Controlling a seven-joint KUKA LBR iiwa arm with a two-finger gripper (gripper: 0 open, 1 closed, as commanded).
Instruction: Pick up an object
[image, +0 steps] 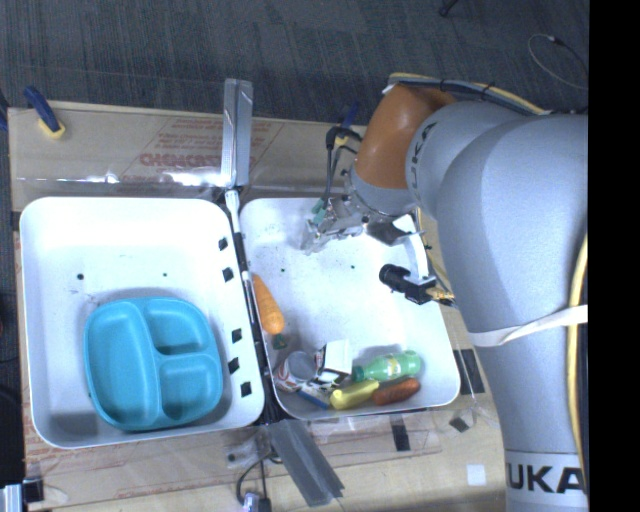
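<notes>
The grey arm (500, 250) comes in from the right and takes up most of that side, its broad body crossing over the right edge of the right bin (290, 250). The orange band (390, 135) sits above the wrist, near the bin's far rim. Below it the gripper (325, 228) points down into the bin's far part, close to the white floor. The metal parts there blur together, so I cannot tell how the fingers stand or whether anything is between them.

The loose objects lie well apart from the gripper, toward the near end of the right bin. An orange carrot-shaped item (268, 305) lies along the left wall. A green bottle (385, 366), a yellow item (352, 395) and a reddish-brown item (397, 391) crowd together at the near wall, touching or overlapping. Just left of them sit a small white box (337, 356) and some small mixed pieces too tangled to make out. A small black part (405, 282) shows at the arm's edge; whether it belongs to the arm or lies in the bin is unclear.

The left bin (60, 240) holds a blue divided tray (152, 362), lying flat in its near half. The arm hides the right bin's right rim and the tabletop (130, 135) beyond it.
</notes>
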